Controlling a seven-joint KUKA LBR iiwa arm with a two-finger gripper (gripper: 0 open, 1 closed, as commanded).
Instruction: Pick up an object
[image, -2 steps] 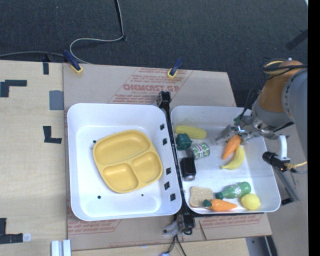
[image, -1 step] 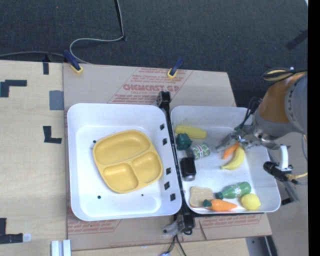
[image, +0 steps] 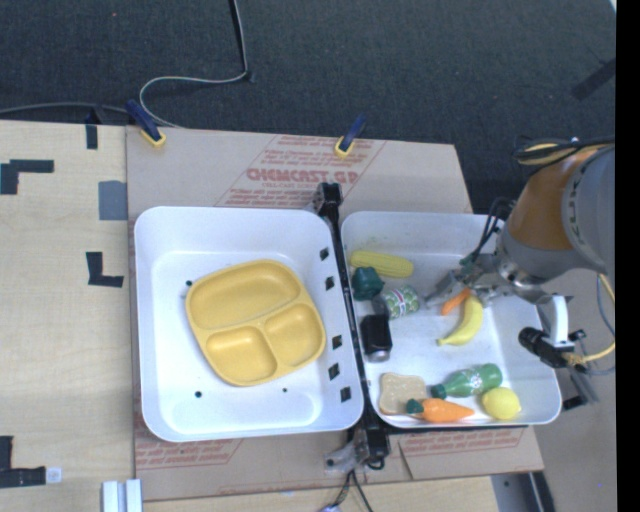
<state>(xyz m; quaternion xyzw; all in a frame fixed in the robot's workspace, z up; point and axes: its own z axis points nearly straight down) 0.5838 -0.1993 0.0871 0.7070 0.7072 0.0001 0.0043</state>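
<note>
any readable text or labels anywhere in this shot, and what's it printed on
"CHEMCAST GP": red print on the brown paper sheet under the bins, read upside down; blurred, so the reading is unsure.
Smaller red lines beneath it: too blurred to read.
Red print on the paper's lower edge: too small to read.
Small can label: unreadable.

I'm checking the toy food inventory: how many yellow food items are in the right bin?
3: a corn cob near the top left, a banana mid-bin, a lemon at the bottom right. The arm may hide more.
</note>
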